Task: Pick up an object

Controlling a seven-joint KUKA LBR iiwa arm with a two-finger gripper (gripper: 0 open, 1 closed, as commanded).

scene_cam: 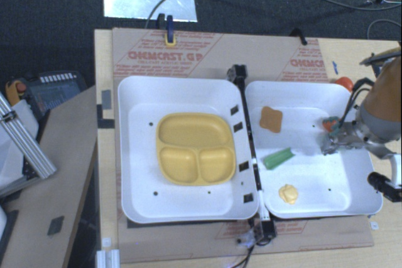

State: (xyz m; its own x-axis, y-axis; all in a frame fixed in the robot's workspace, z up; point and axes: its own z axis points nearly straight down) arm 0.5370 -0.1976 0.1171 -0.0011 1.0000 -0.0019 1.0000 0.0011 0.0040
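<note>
I see the gripper (331,142) low over the right bin (358,198), close to its right wall; I cannot tell how it is set. Nearest me in that bin, a small yellow piece (288,193) lies by the front edge, well left of the gripper. A green block (277,158) sits mid-bin, a brown piece (271,119) farther back. The left bin (135,154) carries a yellow divided tray (194,147).

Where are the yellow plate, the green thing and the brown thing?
yellow plate (195,148): camera view, centre where its dividers meet.
green thing (277,158): camera view, its middle.
brown thing (271,119): camera view, its flat top.
</note>
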